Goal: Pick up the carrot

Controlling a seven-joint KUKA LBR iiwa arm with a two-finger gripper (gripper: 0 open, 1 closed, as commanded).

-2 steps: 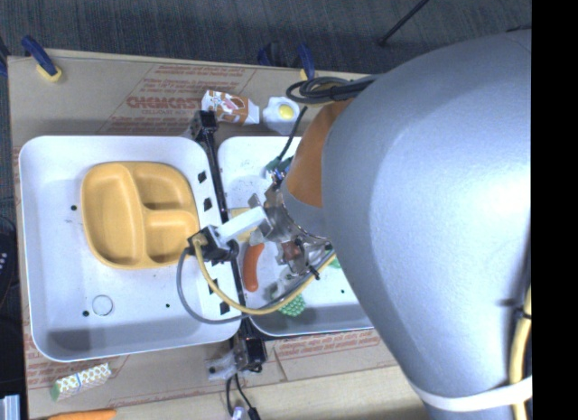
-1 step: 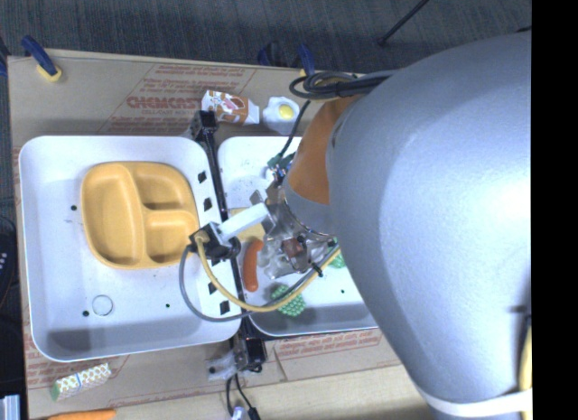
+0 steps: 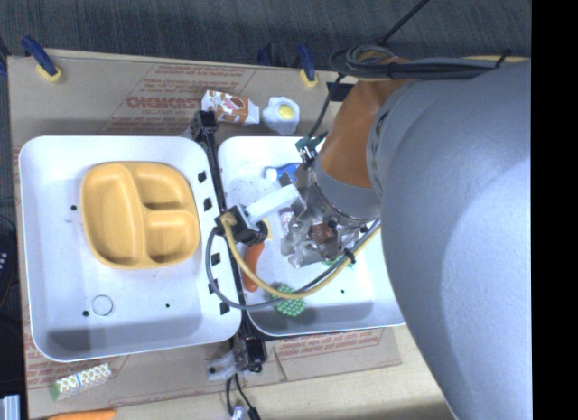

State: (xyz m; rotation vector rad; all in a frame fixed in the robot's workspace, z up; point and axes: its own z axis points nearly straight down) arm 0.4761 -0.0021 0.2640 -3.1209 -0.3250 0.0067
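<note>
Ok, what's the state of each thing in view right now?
carrot: lying in the right bin, at its left wall, not lifted
claw: low over the right bin, beside the carrot
yellow tray: flat in the left bin, compartments up

arm (image 3: 452, 183) crowds right bin (image 3: 361, 319), yellow tray (image 3: 140, 213) takes much of left bin (image 3: 54, 319)

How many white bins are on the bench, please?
2. One bin sits on the left, holding a yellow divided tray; the other bin is on the right, partly covered by the arm.
</note>
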